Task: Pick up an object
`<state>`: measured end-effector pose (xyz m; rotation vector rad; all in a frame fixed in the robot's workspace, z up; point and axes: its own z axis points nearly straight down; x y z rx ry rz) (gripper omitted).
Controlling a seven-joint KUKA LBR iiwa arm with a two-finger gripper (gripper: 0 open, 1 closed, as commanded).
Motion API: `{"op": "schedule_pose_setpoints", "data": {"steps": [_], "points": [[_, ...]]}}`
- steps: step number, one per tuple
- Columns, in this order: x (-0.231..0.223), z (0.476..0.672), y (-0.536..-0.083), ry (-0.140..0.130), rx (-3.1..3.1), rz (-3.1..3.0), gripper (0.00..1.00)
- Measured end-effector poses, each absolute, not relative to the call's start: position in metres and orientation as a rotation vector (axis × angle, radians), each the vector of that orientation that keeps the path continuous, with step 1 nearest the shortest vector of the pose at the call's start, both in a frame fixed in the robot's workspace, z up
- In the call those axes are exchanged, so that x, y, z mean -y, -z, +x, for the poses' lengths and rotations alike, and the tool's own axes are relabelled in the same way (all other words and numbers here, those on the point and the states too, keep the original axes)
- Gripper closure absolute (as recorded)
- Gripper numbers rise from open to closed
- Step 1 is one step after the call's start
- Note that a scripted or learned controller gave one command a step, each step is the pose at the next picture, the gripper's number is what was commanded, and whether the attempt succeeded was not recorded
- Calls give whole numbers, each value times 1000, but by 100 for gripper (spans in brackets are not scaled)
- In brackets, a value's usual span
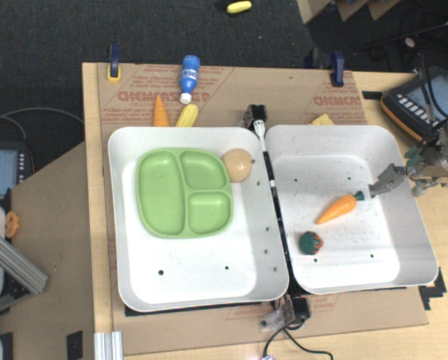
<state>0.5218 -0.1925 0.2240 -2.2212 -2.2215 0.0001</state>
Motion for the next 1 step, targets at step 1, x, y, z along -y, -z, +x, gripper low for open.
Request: {"op": "schedule_pose_setpoints", "data": {"steps": [1], "points": [[139, 520, -83, -7, 2217, -2207, 0]]}}
